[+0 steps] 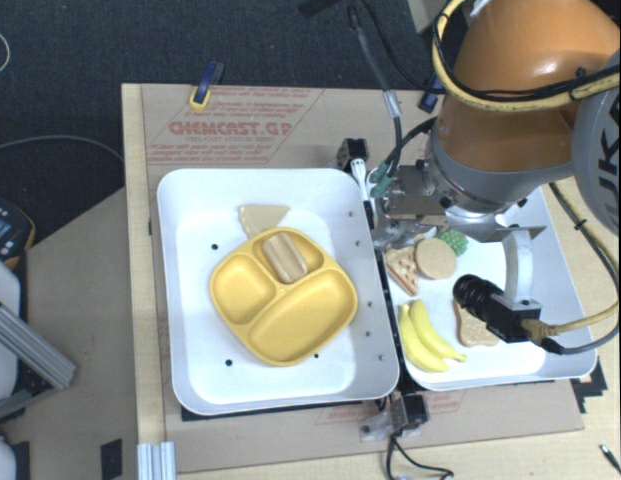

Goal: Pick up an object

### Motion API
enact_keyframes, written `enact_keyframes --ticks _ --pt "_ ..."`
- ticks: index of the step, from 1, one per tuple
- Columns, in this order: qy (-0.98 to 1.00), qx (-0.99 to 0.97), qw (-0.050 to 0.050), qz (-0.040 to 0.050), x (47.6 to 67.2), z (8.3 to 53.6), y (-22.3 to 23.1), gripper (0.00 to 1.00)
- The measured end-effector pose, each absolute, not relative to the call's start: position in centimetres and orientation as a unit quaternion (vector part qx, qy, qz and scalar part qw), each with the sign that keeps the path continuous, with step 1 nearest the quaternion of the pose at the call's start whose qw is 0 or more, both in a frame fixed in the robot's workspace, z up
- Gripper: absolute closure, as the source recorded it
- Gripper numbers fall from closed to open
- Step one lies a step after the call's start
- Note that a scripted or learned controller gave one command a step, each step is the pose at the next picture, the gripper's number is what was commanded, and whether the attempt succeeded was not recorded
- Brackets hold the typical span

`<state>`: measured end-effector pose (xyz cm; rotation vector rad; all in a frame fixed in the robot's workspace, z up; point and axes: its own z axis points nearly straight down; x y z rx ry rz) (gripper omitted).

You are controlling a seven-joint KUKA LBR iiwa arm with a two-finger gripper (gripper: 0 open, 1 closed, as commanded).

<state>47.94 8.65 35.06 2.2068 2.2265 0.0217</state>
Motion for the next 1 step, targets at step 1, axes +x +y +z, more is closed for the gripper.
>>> enact_keyframes --ticks 1 --pt "0.705 0.709 -0.002 -0.0029 47.87 29.47 4.76 1.0"
